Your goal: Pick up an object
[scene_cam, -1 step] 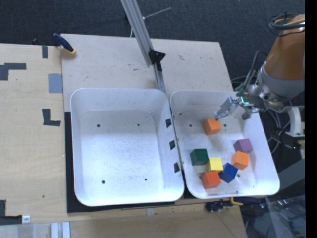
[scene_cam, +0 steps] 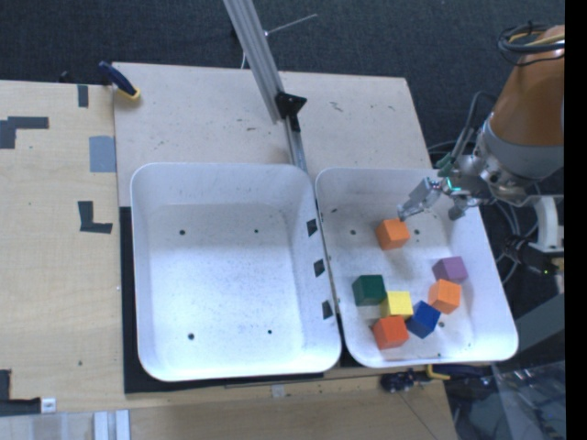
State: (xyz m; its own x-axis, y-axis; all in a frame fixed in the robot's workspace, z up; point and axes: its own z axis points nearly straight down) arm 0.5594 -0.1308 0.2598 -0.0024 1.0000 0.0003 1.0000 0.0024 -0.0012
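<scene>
I see the gripper [scene_cam: 433,200] splayed, holding nothing, right of centre above the orange cube [scene_cam: 393,234]; pick not yet made, blocks all binned.

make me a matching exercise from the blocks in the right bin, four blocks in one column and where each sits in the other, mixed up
Column 1
1. green block
2. purple block
3. blue block
4. lone orange block

Column 2
A. apart from the cluster, just below the end effector
B. left side of the cluster, nearest the left bin
C. directly above another orange block, near the right wall
D. right of the yellow block, toward the front rim

Pairs: 1-B, 2-C, 3-D, 4-A
</scene>
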